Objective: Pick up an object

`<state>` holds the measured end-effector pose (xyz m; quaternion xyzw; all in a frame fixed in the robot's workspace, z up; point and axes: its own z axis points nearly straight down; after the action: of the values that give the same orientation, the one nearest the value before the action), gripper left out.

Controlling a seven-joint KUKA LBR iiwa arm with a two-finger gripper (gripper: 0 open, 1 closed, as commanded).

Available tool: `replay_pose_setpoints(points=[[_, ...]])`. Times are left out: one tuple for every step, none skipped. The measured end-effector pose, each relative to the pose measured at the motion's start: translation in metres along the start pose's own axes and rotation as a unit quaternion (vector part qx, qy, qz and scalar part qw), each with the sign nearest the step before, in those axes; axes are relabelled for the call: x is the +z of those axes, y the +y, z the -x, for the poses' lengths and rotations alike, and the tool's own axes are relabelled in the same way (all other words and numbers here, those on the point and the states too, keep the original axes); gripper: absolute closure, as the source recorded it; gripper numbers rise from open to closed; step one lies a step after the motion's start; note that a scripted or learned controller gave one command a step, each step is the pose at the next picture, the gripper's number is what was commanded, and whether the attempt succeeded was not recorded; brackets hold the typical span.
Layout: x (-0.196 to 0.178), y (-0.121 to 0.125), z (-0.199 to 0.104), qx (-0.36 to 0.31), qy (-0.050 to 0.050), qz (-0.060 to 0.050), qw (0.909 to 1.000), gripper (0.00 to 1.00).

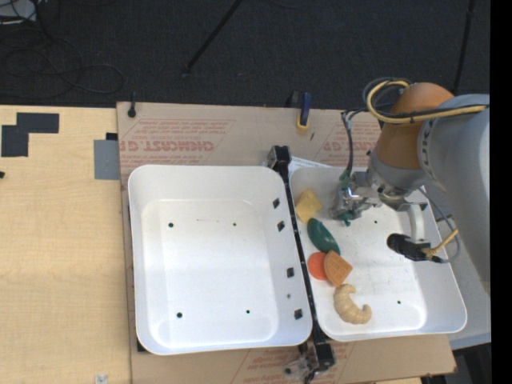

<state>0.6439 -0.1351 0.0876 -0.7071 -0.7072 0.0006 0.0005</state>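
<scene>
The gripper (347, 208) is low in the far half of the right bin (436, 314). Whether it is released or clenched cannot be told from this angle. Just to its left lies a yellow block (307, 206), apart from it. Nearer the camera, along the bin's left wall, lie a green oval piece (323, 234), a red round piece (315, 264) partly covered by an orange wedge (338, 270), and a pale croissant (352, 305). The left bin (152, 214) sits alongside on the worktop (56, 238).
</scene>
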Motion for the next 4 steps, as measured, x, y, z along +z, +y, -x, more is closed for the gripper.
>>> replay_pose_setpoints(points=[[0.0, -0.001, -0.018, -0.001, 0.001, -0.001, 1.0, 1.0], [0.0, -0.001, -0.023, -0.001, 0.0, -0.002, 1.0, 1.0], [0.0, 0.0, -0.013, 0.0, 0.0, 0.0, 1.0, 1.0], [0.0, -0.001, -0.021, 0.0, 0.0, -0.001, 1.0, 1.0]])
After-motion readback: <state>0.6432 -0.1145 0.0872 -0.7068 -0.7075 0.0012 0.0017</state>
